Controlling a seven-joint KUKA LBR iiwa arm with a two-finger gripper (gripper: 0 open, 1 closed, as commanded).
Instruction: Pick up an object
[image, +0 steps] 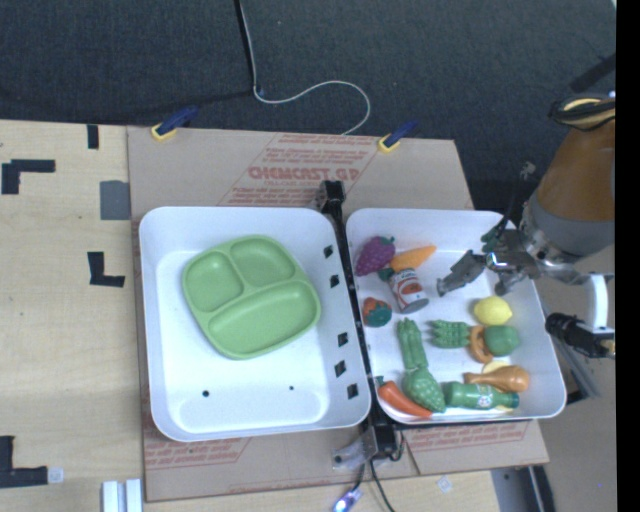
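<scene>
The right bin holds several toy foods: purple grapes, an orange carrot, a small red and white can, a yellow lemon, green vegetables and a green bottle. My gripper hangs over the upper right part of this bin, above and left of the lemon, right of the can. Its dark fingers are spread and nothing sits between them.
The left bin carries a green divided plate. A cable runs across the dark floor behind the bench. Black clips line the wall between the two bins.
</scene>
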